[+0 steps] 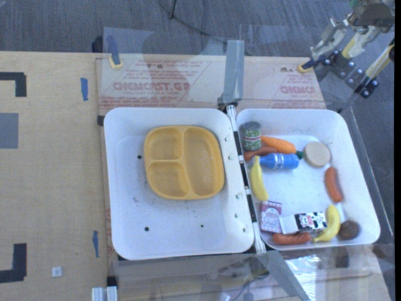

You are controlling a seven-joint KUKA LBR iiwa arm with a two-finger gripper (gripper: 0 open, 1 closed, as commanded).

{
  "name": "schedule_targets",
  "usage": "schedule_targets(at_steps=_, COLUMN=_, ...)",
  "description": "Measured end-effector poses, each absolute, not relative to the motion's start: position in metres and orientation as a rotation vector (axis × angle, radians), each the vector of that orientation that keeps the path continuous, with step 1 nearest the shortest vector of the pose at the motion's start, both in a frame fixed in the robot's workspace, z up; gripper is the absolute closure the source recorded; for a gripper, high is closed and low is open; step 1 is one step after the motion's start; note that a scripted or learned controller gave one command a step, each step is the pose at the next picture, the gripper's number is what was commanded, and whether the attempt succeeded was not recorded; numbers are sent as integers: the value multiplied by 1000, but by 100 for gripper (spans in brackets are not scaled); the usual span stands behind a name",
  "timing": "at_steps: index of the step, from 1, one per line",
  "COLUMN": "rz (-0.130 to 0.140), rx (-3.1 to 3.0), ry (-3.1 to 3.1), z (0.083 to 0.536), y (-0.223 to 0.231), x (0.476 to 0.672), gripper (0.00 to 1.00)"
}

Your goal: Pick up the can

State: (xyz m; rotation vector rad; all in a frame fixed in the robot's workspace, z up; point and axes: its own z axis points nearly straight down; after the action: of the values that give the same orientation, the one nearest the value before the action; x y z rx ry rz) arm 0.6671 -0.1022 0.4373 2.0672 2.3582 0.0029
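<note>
Can [251, 135] stands upright in the far left corner of the right bin [354, 144], close against the wall that divides the two bins, its green label and grey top showing. The gripper [326, 50] hangs well apart from it, beyond the bin's far right corner and outside the bench; whether its fingers are spread or closed cannot be told, since the yellow and grey parts blur together there. Nothing is held that can be seen.

The step in hand looks like the approach, not yet begun in earnest. The next move calls for a reach across to the far left corner and a descent straight over the can's top.

Crowding is the worry. An orange carrot [277, 145] lies just beside the can, perhaps touching it, with a blue bottle [279, 162] near below and a yellow banana [256, 178] along the same wall. The wall itself leaves little room for a finger on that side. Farther off lie a round biscuit-like disc [317, 154], a sausage [333, 184] and small cartons [270, 217]. The left bin [125, 218] holds a yellow divided plate [183, 162].
</note>
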Motion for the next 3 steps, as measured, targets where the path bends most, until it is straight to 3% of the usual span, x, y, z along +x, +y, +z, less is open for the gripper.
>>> schedule_targets(at_steps=1, rz=1, rx=1908, ry=2495, z=329, y=-13, x=606, gripper=0)
schedule_targets(at_steps=2, rz=2, rx=1910, ry=2490, z=253, y=-74, x=667, gripper=0)
schedule_targets(at_steps=3, rz=3, rx=2048, ry=2377, z=314, y=-84, x=656, gripper=0)
